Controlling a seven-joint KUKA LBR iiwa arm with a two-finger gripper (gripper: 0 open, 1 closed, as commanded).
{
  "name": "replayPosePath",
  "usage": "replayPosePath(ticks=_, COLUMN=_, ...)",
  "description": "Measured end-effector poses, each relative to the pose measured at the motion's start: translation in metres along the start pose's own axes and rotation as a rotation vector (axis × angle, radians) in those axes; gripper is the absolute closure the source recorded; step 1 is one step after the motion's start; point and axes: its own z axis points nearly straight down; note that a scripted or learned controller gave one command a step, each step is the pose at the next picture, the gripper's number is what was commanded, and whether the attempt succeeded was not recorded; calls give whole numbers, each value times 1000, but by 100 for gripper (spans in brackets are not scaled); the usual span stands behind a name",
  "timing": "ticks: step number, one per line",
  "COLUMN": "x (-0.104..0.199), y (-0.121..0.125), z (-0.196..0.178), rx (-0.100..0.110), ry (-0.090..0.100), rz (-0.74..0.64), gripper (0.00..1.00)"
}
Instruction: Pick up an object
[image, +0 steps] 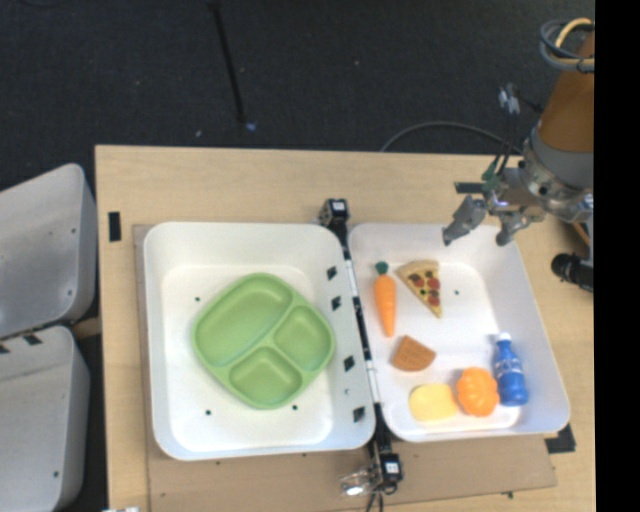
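Gripper spread, nothing between its fingers, over the far edge of the right bin.
Right bin held carrot, pizza slice, brown wedge, yellow piece, orange fruit and blue bottle; green divided plate sat in the left bin.
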Motion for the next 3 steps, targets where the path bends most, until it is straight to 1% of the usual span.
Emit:
replayPosePath(ticks=1, x=-12, y=-1, z=50, rx=4, ry=-2, rz=1, gripper=0)
replayPosePath(ticks=3, x=-1, y=-12, z=142, rx=4, ry=-2, rz=2, gripper=0)
